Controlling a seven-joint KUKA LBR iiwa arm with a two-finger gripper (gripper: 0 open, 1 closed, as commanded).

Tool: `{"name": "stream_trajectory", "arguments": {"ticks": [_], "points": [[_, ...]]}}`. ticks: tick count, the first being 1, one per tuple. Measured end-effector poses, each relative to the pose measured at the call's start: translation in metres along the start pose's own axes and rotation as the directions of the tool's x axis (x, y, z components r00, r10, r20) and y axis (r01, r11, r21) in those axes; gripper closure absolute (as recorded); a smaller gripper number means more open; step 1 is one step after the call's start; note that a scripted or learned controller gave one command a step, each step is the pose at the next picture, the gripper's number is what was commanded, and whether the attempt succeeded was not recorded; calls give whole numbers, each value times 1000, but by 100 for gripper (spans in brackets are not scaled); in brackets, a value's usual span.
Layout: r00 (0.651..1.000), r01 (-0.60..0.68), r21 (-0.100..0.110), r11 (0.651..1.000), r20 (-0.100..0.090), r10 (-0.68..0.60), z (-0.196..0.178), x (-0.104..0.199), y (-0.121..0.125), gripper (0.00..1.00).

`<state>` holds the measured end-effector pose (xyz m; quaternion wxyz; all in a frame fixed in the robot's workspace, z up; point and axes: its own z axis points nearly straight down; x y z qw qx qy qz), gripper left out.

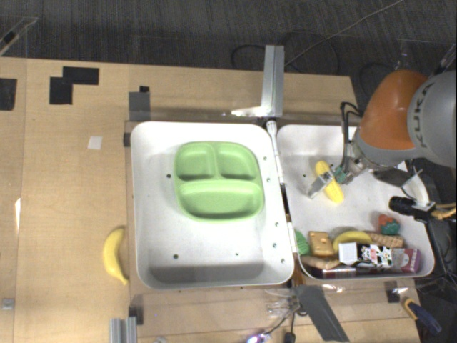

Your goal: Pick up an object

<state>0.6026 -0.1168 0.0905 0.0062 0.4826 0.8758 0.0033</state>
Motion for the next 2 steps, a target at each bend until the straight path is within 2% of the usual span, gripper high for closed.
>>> {"name": "stream_trajectory", "arguments": {"ticks": [1,2], "points": [[1000,1,-9,1000,3,-1,-13,0,3,100],[985,-175,5,985,-2,175,-116,15,31,100]]}}
